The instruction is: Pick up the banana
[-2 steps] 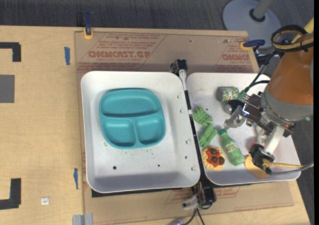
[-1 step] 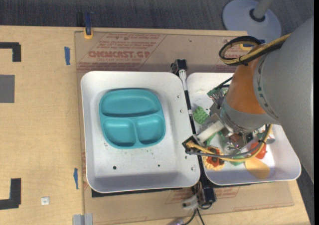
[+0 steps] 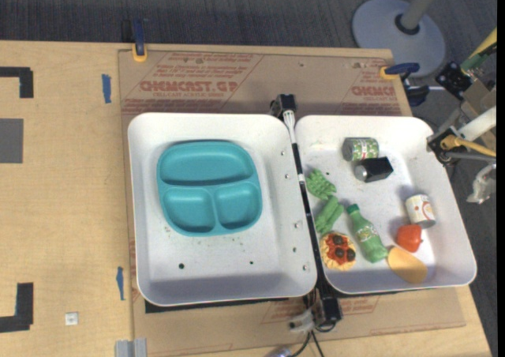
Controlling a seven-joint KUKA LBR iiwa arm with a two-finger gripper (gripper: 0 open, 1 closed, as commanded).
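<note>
A wooden bench (image 3: pixel 63 213) topped with a brown sheet carries two shallow white bins side by side. The left bin (image 3: pixel 150 268) holds a teal divided tray (image 3: pixel 209 187). The right bin (image 3: pixel 450 213) holds a green can (image 3: pixel 360 148), a black block (image 3: pixel 376 167), leafy green pieces (image 3: pixel 323 197), a green bottle (image 3: pixel 366 234), a pizza slice (image 3: pixel 338 249), a small white canister (image 3: pixel 420 209) and a red item (image 3: pixel 409 237). A yellow-orange piece (image 3: pixel 408 265) near the front right corner may be the banana, though its form is unclear. Only fragments of the arm (image 3: pixel 473 122) appear at the right edge, outside the bin; the gripper's opening cannot be judged.
</note>
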